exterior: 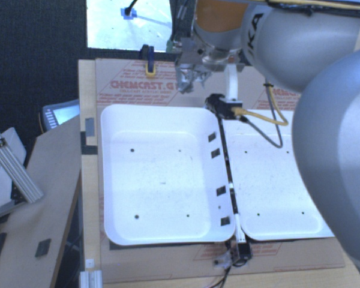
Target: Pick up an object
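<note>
The gripper hangs just past the 12 o'clock rim of the 9 o'clock bin; I cannot tell if its jaws are apart or together, nor where a thing to grab lies.

Bright, even light overhead.
My big grey arm looms blurred near right; shallow white plastic bins glare softly.

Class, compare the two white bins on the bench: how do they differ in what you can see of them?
The left bin shows whole, all four rims in view; the right bin is partly covered by the arm. A yellow cable hangs over the right bin, none over the left bin. Both are shallow, white and dotted with small dark marks.
</note>
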